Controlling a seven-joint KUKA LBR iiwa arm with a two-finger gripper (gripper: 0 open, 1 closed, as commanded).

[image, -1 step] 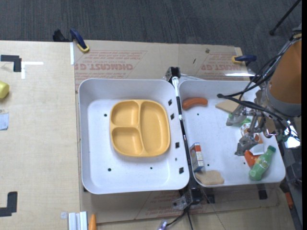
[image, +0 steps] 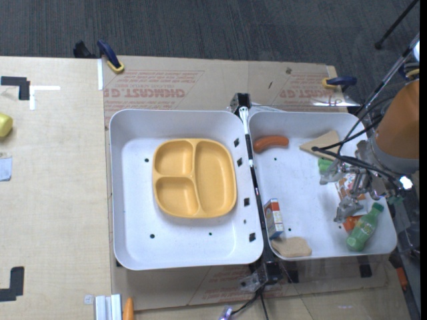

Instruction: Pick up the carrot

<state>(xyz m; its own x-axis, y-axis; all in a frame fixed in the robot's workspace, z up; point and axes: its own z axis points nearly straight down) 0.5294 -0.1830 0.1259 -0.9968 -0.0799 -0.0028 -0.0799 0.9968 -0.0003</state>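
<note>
The carrot (image: 349, 223) lies near the right side of the right bin (image: 300, 179). I see orange bits of it under the gripper and what looks like its green top (image: 327, 171) further back. The gripper (image: 348, 202) hangs directly over the carrot's middle and hides most of it. From this angle I cannot make out whether the carrot is between its jaws. The arm's orange band (image: 403, 122) sits above it at the right edge.
A green bottle (image: 363, 227) lies right beside the carrot's tip. The same bin holds a sausage (image: 270, 143), a tan wedge (image: 323, 141), a small carton (image: 273, 217) and a bread piece (image: 291, 247). The left bin (image: 127, 199) bears a yellow divided plate (image: 195, 177).
</note>
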